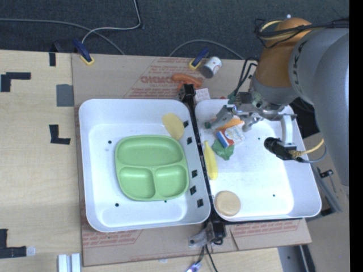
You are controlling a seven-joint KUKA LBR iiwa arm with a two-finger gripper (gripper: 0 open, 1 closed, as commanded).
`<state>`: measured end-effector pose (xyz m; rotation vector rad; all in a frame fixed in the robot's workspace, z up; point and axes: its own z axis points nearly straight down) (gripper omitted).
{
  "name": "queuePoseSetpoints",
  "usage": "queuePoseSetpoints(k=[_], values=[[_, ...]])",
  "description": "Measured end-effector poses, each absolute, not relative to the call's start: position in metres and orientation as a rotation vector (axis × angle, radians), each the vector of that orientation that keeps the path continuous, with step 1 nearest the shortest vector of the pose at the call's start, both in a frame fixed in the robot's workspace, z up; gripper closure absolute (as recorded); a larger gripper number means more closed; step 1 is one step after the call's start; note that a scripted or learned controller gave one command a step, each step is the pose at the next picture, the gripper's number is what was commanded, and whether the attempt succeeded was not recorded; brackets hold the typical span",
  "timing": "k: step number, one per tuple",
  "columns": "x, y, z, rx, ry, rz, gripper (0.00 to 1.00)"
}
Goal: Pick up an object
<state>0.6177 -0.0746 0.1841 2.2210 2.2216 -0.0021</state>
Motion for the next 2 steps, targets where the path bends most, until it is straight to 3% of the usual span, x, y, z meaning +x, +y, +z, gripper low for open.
queuePoseSetpoints(k=[1, 2], values=[[0.619, -0.105, 0.091, 2.213, 2.215, 0.007, 0.00], [0.664, -0.098, 0.091, 2.214, 2.217, -0.007, 0.00]])
